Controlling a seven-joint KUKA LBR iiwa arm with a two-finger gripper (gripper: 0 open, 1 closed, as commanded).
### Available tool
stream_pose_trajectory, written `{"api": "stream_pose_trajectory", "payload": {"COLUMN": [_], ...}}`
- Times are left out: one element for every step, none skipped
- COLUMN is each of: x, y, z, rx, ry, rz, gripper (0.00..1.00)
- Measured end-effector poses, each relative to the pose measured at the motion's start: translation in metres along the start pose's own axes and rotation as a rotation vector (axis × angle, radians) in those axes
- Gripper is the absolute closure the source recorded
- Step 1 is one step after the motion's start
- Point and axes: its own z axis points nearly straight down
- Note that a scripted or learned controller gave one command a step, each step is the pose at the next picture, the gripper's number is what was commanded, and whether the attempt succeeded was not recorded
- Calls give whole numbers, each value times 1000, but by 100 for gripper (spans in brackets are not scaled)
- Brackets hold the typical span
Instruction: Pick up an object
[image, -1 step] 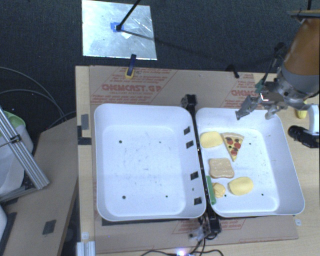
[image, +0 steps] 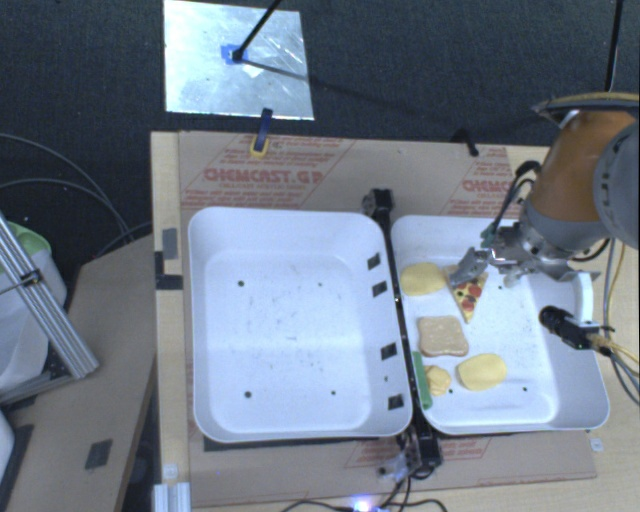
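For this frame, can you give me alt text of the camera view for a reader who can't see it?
A grey and orange robot arm reaches from the right, its gripper low over a pizza slice toy in the right white bin. That bin also holds a bread slice and three yellow food pieces; the left white bin sits alongside.

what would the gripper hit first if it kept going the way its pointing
The gripper points down and left in the right bin. Straight on, it would probably meet the pizza slice toy first, just under its tip; depth is hard to judge, so the yellow piece beside it is possible.
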Motion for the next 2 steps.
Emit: {"api": "stream_pose_trajectory", "payload": {"x": [-1, -6], "y": [37, 34], "z": [47, 56], "rx": [-18, -22], "ry": [-3, -6], "rz": [-3, -3], "gripper": [0, 0]}}
